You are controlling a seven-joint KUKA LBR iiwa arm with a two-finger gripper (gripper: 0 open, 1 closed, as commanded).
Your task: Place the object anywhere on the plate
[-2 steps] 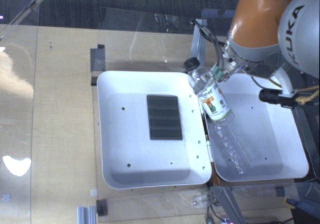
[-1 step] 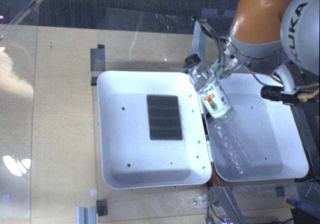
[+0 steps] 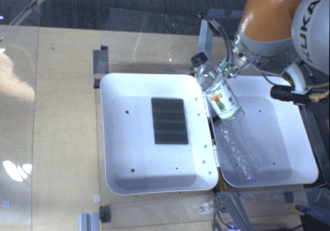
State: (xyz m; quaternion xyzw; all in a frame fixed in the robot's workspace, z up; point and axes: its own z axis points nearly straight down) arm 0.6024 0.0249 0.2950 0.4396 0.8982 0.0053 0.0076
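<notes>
"KUKA" marks the arm [image 3: 309,13]; its hand [image 3: 229,67] grips a labelled bottle [image 3: 219,93], text unreadable.

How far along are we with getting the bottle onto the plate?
Done: the clear plastic bottle looks lifted, tilted over the seam between the bins, at the gripper. In hand: carrying it toward the left bin. Left: setting it on the dark plate, which has nothing on it yet.
</notes>
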